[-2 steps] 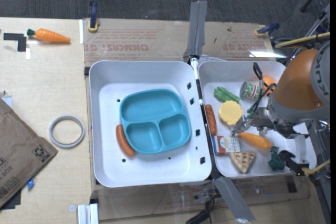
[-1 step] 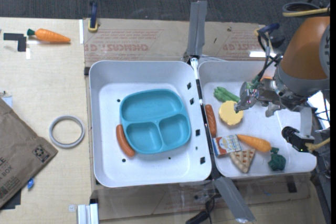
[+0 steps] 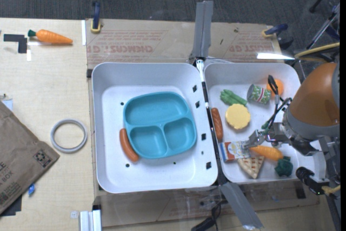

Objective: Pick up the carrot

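An orange carrot lies in the right bin near its front, between a pizza slice and a green broccoli piece. My gripper hangs low just above the carrot's left end, close to it or touching it. The arm with its orange band comes in from the right. A second carrot with a green top lies on the bench at the far left, outside the bins.
The right bin also holds green beans, a can, a yellow round piece, a sausage and a small packet. The left bin holds a blue divided plate and a sausage. A tape ring lies on the bench.
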`<action>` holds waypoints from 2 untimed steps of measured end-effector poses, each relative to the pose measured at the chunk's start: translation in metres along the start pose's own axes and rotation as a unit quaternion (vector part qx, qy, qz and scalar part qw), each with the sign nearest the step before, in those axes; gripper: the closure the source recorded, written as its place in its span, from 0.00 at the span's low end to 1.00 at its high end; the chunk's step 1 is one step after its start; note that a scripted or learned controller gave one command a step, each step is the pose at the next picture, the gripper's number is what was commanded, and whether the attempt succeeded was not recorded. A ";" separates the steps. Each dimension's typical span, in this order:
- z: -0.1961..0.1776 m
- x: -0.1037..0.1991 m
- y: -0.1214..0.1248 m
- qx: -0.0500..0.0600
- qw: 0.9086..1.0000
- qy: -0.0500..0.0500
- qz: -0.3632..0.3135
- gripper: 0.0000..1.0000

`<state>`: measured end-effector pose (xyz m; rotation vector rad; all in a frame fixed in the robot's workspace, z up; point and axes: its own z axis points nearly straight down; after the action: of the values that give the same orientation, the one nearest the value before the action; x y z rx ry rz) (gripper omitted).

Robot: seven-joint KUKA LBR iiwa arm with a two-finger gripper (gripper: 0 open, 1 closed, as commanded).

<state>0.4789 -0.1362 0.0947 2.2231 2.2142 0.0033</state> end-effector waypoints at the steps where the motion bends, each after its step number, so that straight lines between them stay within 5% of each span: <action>1: -0.028 0.005 -0.001 0.002 0.998 0.001 -0.055 0.00; 2: 0.004 -0.027 -0.002 0.003 0.999 0.001 -0.032 0.00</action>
<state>0.4767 -0.1634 0.0908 2.1548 2.2894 -0.0021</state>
